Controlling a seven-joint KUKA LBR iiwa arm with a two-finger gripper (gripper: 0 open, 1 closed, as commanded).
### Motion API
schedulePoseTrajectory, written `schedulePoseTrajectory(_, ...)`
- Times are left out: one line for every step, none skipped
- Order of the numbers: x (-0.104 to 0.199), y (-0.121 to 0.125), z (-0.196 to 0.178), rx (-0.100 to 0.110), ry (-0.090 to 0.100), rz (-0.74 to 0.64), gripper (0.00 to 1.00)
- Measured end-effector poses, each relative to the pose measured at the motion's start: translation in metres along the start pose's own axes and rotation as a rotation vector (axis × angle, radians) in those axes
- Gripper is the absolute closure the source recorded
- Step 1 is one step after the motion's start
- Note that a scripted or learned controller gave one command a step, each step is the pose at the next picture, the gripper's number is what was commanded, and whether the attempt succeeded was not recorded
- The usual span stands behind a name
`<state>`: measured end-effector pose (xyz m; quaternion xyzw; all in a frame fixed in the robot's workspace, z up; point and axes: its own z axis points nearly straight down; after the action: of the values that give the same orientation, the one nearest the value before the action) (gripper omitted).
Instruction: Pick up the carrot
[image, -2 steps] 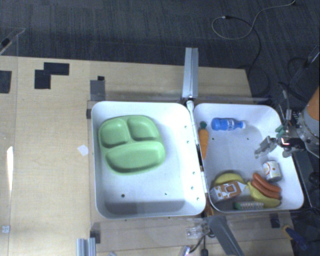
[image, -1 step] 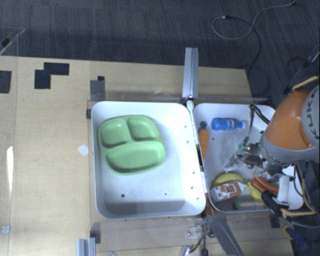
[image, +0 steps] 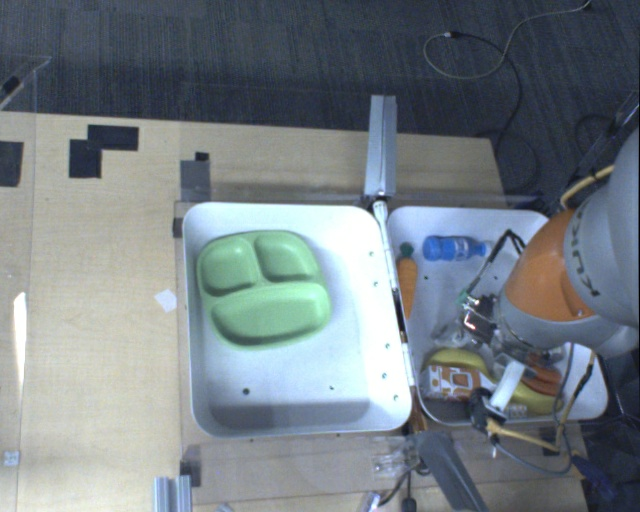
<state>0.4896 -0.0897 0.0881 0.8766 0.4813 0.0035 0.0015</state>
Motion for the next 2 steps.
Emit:
schedulePoseTrajectory(0.002,0.002,-0.009,-0.005,0.002,0.000,1.00)
schedulePoseTrajectory(0.059,-0.035,-0.094,0.008,-0.007,0.110,1.00)
